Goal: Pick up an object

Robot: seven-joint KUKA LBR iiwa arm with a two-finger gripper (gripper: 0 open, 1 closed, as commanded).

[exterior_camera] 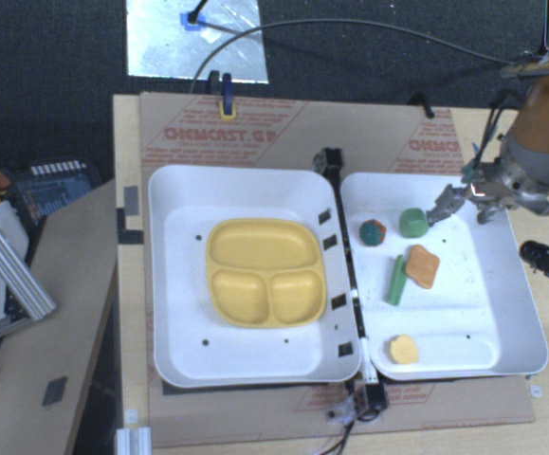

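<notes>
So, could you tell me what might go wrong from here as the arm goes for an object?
1. The gripper sits right beside the green ball; a round thing may roll away if nudged.
2. The ball, the orange block, the green stick and the multicoloured ball lie close together, so a descent could bump neighbours.
3. Pushed things could end up against the bin wall, harder to grasp.

bench [132, 254] | cardboard sheet [283, 126] (printed, probably) | two white bins: left bin [174, 282], right bin [511, 301]
</notes>
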